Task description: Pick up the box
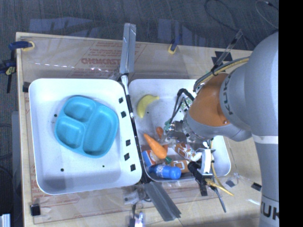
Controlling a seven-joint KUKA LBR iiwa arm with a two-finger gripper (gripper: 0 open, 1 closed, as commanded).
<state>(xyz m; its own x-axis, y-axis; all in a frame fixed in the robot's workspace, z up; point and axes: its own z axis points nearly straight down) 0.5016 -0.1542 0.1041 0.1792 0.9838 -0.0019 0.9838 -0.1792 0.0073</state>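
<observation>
Two shallow white bins sit on the bench; the small orange-and-white printed box lies in the right one, under the hand, whose grip I cannot tell.

Fixed above the surface and looking down at a slant, from far enough to take in both white bins side by side, the left bin and the right bin, with the arm reaching in from the right edge.
</observation>
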